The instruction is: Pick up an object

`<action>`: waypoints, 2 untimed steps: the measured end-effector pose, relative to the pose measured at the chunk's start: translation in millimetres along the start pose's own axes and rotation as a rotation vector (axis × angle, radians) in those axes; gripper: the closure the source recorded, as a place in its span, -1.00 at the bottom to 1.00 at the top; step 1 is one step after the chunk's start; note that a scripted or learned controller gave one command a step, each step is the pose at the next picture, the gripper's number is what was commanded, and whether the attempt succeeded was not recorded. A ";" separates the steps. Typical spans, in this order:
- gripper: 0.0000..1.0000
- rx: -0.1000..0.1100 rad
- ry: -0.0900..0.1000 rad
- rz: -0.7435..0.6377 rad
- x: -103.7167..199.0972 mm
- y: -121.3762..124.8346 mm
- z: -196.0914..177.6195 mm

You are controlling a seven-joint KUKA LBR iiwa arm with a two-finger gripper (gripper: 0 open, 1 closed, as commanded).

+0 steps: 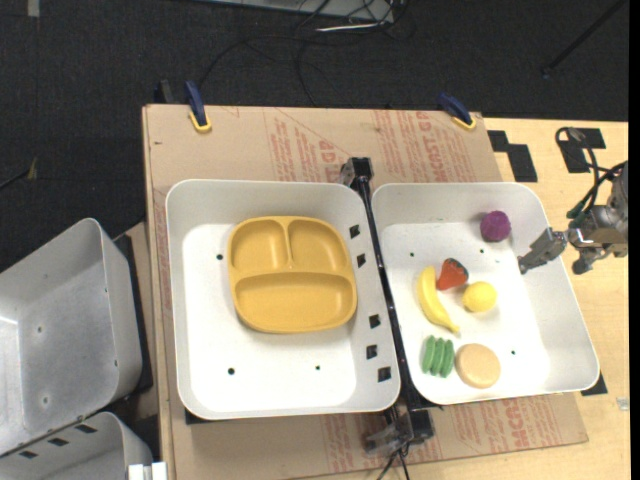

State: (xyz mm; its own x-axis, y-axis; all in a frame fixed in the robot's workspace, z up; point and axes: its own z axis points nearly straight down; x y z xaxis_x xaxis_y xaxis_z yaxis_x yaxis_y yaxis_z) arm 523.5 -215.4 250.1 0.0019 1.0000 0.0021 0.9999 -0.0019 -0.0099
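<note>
Sitting in the right bin (pixel 560 368) are six small toy foods, none of them between my fingers. Purple ball (pixel 495 225) lies up near the far wall, closest to my gripper (pixel 545 248). Below it, a red strawberry (pixel 452 273) touches the top of a yellow banana (pixel 436 301), which runs slantwise down the bin's left part. Yellow lemon (pixel 479 297) sits just beside the strawberry, on its right. Lower down, a green pea pod (pixel 437 356) lies just beside a round beige cookie (pixel 478 365), near the front wall.

My gripper hangs over the right rim of this bin, coming in from the right edge, a grey finger pointing down-left toward the bin floor. Nothing is held in it; whether the fingers are spread or closed I cannot tell.

Left bin (pixel 200 368) holds a yellow divided plate (pixel 293 273), lying flat, well apart from the toys. Both bins rest on a cardboard sheet (pixel 270 138), clipped at its far edge by two yellow-blue clamps (pixel 198 108).
</note>
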 end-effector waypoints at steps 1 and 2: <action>-1.00 -0.009 -0.002 -0.003 0.5 2.3 -5.0; -1.00 -0.005 0.000 0.000 5.9 -5.1 54.3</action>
State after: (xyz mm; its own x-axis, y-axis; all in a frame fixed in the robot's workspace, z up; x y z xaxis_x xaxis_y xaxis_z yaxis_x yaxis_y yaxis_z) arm 517.9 -209.4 195.9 0.0015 1.0000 0.0019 1.0000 -0.0015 -0.0054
